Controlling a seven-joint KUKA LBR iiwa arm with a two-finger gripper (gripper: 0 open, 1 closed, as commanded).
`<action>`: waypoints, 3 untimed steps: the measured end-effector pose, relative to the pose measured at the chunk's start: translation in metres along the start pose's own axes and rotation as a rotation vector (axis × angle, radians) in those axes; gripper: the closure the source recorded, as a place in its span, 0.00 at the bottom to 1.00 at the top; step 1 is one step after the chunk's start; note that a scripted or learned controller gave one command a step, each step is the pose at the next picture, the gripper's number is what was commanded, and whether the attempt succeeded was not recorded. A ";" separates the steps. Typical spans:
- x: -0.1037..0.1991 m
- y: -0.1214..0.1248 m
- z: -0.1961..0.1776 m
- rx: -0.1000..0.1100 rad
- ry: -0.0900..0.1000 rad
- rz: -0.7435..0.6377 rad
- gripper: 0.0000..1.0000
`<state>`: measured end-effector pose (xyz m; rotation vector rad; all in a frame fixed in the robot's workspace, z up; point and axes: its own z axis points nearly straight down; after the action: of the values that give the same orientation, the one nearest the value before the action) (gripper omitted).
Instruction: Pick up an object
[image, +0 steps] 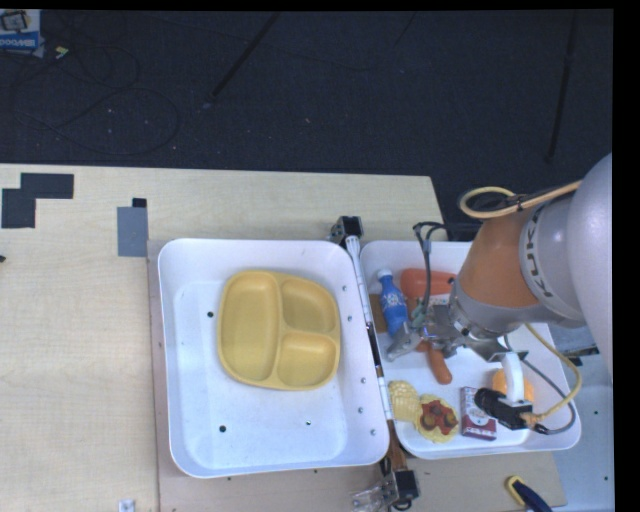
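Pale wood underneath: took in the bench (80, 350), spread beneath everything. Noted the grey arm (590, 250) with its orange band, reaching in from the right and hanging over the right bin. Saw two shallow white bins side by side, the left bin (200, 440) and the right bin (530, 445), meeting along a middle seam. Found a yellow divided plate (278, 330) lying flat in the left bin, with three compartments. Marked a dark grey patch (130, 232) on the bench beyond the left bin's far corner. Located the gripper (418, 340) low over the left half of the right bin, among the small things there. Could not tell how far open it stood, nor whether it had hold of anything; blamed overlapping metal and clutter at that spot. Listed the things to pick, all in the right bin: a blue bottle (392, 305) near the left wall, just beside the gripper; a red-orange piece (425, 280) behind the gripper, partly hidden by the wrist; an orange stick (439, 367) just in front of the gripper, perhaps touching it; a yellow corn cob (404, 400) at the front left corner; a red and yellow lump (437, 417) just beside the cob; a small red and white packet (478, 413) next to that lump.
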<state>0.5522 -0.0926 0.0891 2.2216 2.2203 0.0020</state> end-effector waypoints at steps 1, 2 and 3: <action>0.001 0.000 -0.010 0.004 0.005 0.000 1.00; 0.065 -0.013 -0.097 0.006 0.001 -0.001 1.00; 0.138 0.004 -0.097 0.007 0.000 -0.002 1.00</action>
<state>0.5564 0.0454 0.1862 2.2222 2.2263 -0.0063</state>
